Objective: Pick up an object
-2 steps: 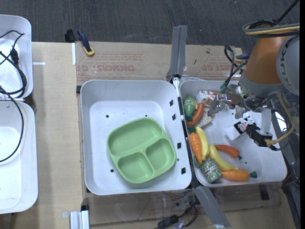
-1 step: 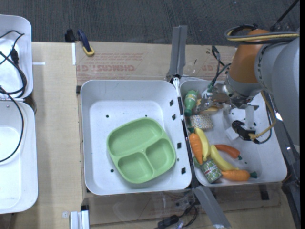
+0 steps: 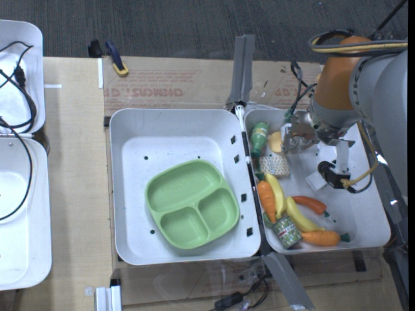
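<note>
My gripper [image 3: 293,141] hangs low over the back of the right bin [image 3: 363,235], under the grey arm with its orange band. Just left of it lie a pale yellow block [image 3: 277,141] and a green bottle [image 3: 259,137]. A speckled white piece [image 3: 276,166] sits just in front of the gripper. Further forward lie a carrot [image 3: 266,199], two yellow bananas [image 3: 280,196], a red chilli [image 3: 309,203], a green can [image 3: 286,232] and an orange carrot [image 3: 321,238]. The wrist hides the fingers.
The left bin [image 3: 130,173] holds a green divided plate [image 3: 191,203]. A grey divider post [image 3: 243,70] rises between the bins at the back. White trays with black cables sit at the far left [image 3: 16,109]. Cables trail beside the arm at the right.
</note>
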`<state>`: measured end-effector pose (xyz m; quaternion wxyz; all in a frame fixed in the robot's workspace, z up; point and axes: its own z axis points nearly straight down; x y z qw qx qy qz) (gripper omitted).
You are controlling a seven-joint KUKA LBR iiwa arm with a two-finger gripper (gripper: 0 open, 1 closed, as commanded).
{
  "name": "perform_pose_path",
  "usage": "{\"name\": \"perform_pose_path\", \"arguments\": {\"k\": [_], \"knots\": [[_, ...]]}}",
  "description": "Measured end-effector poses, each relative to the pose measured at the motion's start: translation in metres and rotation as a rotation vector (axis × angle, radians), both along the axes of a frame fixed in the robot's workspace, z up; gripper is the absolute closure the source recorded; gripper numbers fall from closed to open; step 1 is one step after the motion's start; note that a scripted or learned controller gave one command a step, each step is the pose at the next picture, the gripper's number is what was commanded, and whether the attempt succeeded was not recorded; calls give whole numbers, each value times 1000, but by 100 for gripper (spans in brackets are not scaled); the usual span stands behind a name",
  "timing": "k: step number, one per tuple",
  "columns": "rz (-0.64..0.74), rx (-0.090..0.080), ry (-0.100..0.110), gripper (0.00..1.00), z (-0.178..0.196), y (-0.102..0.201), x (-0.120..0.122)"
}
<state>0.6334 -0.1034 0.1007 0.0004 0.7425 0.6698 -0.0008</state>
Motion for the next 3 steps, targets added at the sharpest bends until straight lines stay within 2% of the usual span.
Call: {"name": "perform_pose_path", "arguments": {"k": [1, 2, 3], "knots": [[0, 0, 0, 0, 0, 0, 0], [-8, 15, 31, 0, -5, -14, 21], [-20, 16, 30, 0, -5, -22, 21]]}}
